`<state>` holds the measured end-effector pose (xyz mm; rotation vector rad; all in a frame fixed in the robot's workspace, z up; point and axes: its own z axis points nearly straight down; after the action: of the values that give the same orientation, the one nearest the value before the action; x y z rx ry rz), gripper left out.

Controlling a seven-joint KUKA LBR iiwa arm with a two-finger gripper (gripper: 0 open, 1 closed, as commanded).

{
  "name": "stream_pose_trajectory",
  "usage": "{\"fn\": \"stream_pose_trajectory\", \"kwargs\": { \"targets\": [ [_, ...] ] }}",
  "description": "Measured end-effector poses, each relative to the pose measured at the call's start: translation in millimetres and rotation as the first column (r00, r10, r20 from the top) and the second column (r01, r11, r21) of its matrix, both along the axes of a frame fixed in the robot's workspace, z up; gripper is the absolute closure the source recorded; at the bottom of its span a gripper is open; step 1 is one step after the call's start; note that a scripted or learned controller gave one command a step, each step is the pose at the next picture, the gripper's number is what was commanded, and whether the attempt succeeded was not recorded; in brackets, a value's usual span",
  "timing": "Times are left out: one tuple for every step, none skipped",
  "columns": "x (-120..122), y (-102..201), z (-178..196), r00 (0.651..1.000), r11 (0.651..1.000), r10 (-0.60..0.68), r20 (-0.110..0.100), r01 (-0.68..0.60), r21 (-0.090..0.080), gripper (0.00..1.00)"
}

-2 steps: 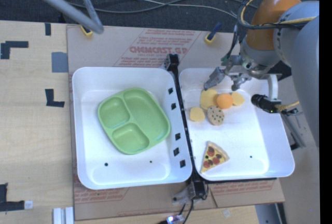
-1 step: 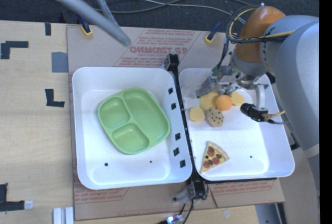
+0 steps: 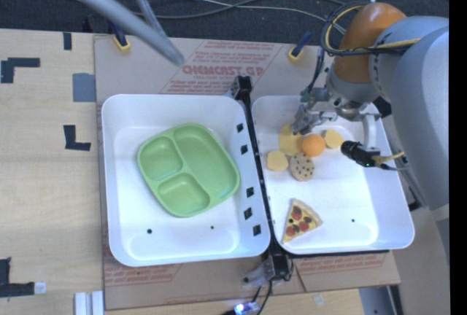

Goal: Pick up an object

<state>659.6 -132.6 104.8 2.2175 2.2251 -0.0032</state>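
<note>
The gripper is lowered at centre right over the food cluster in the right bin; the finger state cannot be told. Descent and closure are judged next

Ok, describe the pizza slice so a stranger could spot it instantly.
Look in the right bin, the one without the green tray. The pizza slice lies alone near its front edge: the single triangular piece, red-topped, apart from the rounded yellow and orange foods.

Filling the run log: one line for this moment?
pincer low in right bin | over yellow piece beside orange ball | nothing seen gripped
</note>
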Motion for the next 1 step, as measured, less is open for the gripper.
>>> {"fn": "stream_pose_trajectory", "kwargs": {
  "targets": [
    [-8.1, 5.9, 54.0, 1.0, 1.0, -0.002, 0.004, 0.002, 0.002, 1.0]
  ]
}}
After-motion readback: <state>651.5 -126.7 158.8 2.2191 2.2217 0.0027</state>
